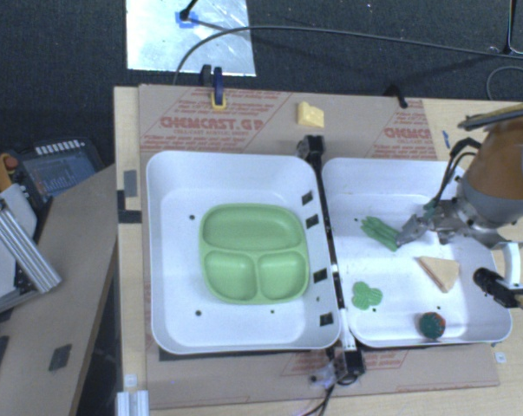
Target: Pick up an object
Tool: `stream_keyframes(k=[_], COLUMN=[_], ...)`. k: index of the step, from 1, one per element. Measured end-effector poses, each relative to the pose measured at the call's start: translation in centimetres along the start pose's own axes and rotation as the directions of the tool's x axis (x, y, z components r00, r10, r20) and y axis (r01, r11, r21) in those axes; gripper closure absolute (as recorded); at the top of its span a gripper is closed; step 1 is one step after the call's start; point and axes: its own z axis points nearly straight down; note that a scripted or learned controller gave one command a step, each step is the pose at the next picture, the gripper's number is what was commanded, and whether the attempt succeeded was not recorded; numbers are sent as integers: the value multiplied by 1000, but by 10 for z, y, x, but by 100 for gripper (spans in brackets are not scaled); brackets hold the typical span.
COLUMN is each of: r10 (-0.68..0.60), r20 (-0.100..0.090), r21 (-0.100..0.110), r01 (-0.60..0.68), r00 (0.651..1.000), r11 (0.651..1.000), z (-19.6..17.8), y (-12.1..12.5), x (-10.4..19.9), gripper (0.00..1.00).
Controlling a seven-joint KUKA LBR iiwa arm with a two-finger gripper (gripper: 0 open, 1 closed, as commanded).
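Observation:
The right bin [391, 180] holds several small objects. A green elongated piece [379, 231] lies at its middle left. A flat green leafy piece [365, 296] sits near the front left, a tan wedge [441, 272] toward the right, and a dark green ball [431, 324] at the front. My gripper [410, 232] hangs low in this bin, just to the right of the elongated green piece and very close to it. The grey arm with its orange band [502, 159] reaches in from the right.
The left bin [170, 198] bears a light green divided plate [252, 251]. A yellow chunk [310, 113] lies on the cardboard behind the bins, near a blue and yellow clamp [217, 88]. A black divider [320, 232] runs between the bins.

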Motion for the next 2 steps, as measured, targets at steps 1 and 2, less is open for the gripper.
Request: stream_keyframes(k=[1,2], r10=[-1,-2], r20=[-1,-1], r21=[1,-1], r01=[1,2], r00=[1000,1000], r11=[1000,1000], z=[-10,-71], y=[0,-5], x=[1,4], gripper=[100,100])
